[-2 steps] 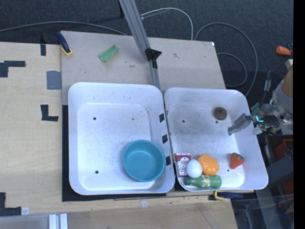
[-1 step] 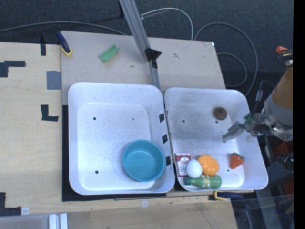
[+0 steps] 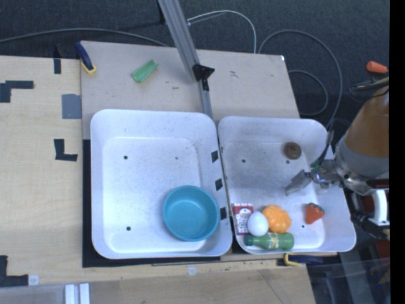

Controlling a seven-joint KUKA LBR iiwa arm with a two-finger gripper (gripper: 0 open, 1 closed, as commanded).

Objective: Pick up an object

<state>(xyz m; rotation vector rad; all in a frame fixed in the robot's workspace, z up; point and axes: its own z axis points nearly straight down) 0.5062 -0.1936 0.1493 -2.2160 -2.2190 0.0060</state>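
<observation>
Claw (image 3: 297,184): over right bin (image 3: 253,132), fingers apart, gripping nothing. Strawberry (image 3: 313,213), orange (image 3: 276,218), egg (image 3: 257,223), bottle (image 3: 271,241): near right.

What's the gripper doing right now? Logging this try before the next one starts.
Gripper: over the right bin, near the strawberry; nothing visibly held; open or shut cannot be told.
</observation>
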